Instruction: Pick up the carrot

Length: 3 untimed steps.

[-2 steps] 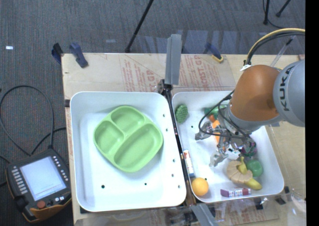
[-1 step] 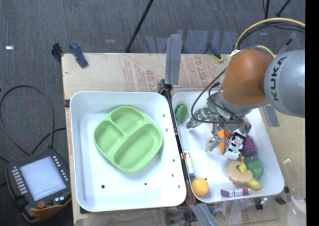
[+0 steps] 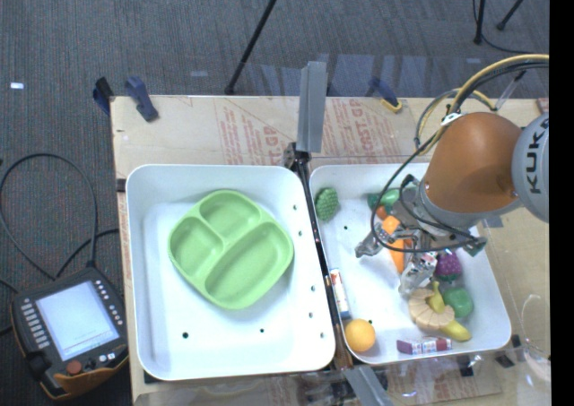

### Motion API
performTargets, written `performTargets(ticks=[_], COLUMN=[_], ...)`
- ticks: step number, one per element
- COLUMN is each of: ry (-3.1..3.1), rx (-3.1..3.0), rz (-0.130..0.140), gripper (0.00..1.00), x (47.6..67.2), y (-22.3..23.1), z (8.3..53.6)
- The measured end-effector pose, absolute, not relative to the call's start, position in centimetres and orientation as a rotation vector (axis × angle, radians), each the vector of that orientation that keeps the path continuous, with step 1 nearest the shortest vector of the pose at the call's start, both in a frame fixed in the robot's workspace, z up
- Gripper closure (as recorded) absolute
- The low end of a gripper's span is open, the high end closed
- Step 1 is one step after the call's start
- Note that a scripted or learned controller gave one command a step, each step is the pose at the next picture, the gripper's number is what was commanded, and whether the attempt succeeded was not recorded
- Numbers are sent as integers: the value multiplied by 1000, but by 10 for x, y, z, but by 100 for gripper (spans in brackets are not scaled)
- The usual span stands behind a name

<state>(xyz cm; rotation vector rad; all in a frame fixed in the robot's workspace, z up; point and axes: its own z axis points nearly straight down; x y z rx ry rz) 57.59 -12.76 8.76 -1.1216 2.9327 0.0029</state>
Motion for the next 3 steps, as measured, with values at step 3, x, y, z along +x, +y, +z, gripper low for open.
performTargets(ticks=[3], ry=[2975], rx=[-1012], rz=[6], gripper=[100], x=[535], y=[-124], z=[87])
